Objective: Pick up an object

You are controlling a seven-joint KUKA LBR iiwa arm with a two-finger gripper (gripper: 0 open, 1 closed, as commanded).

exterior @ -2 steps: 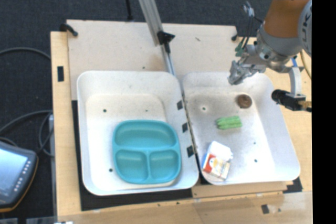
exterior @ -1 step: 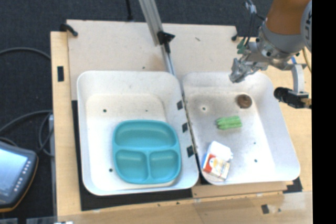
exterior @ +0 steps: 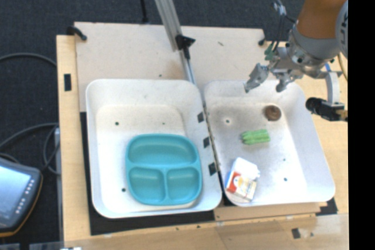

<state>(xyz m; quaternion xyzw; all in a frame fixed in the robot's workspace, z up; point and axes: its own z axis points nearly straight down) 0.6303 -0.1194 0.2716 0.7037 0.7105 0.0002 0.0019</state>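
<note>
My gripper [exterior: 268, 82] hangs over the far edge of the right bin [exterior: 304, 143], its two fingers spread apart with nothing between them. A small brown round object [exterior: 272, 112] lies just below it in the bin. A green pod-shaped object [exterior: 255, 137] rests near the bin's middle. A white carton with red and yellow print [exterior: 242, 180] lies at the bin's near left corner.
The left bin [exterior: 105, 126] holds a teal divided plate [exterior: 164, 169] toward its front. A slanted metal bar [exterior: 167, 6] rises from the back of the bench between the bins. A grey device [exterior: 14, 195] sits off the bench at the lower left.
</note>
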